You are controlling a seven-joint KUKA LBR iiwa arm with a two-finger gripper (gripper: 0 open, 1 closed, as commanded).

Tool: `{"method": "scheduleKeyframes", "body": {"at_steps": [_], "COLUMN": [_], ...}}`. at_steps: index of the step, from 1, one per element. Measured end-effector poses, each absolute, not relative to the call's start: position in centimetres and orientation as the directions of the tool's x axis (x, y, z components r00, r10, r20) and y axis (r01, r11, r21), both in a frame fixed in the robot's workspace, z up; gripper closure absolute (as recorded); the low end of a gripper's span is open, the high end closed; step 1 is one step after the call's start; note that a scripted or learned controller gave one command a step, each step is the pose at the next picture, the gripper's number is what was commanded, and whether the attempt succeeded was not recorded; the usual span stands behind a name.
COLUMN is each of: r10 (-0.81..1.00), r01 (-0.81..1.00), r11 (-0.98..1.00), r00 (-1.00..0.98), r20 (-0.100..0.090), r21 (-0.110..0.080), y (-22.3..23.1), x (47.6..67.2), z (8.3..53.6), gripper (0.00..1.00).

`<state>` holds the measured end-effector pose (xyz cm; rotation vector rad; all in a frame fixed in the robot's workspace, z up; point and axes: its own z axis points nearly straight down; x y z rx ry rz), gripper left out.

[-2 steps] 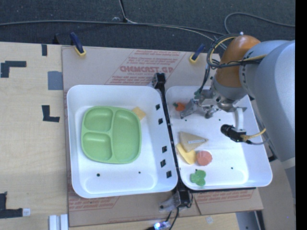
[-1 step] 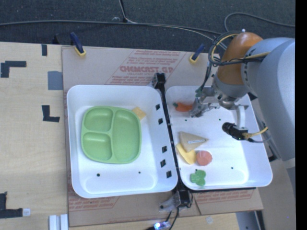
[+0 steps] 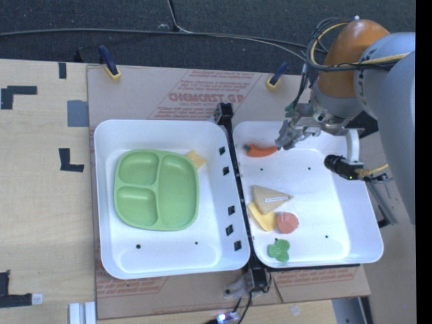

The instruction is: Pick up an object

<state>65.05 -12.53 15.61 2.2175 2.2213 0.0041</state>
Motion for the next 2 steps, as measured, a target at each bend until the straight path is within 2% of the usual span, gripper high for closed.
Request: {"method": "scheduleKeyframes", "body": {"at_steps": [1, 2], "r10": [1.000, 1.000], "r01": [1.000, 1.000], "r11": [0.002, 0.004], "r00": [-0.002, -0.004], "r20": [0.000, 0.001], "r21": [0.004, -0.001], "y": [-12.5, -7.9], "x": [65.2, 62.7], "z": [20.9, 22.2], "gripper": [1.00, 1.00]}}
